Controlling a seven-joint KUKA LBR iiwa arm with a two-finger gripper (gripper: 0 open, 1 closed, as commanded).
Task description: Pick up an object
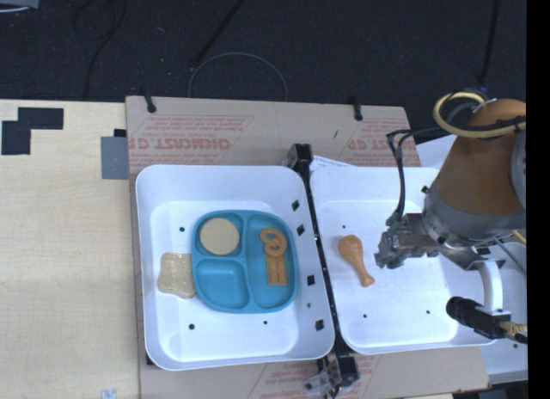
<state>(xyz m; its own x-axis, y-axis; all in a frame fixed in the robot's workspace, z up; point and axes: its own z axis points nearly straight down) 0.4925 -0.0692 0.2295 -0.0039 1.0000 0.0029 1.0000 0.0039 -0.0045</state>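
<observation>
The drumstick-shaped piece (355, 259) lies alone on the floor of the right bin (404, 333), just right of the centre of the frame, its fat end up-left and its thin end down-right. The claw (391, 249) hangs just beside it on the right, low over the bin; whether it is open or closed I cannot tell, since it shows as a dark cluster under the wrist. To do this pick well, I judge the claw should shift left until it is centred over the thick part of the piece, turn so it closes across the narrow width rather than along the length, and go down nearly to the bin floor before closing (a smooth, rounded shape is likely to squirt out of a shallow pinch). The left bin (163, 195) holds a blue tray (225, 285) with a round biscuit (218, 236), a pretzel-like piece (274, 255) and, beside it, a pale slice (176, 274).
</observation>
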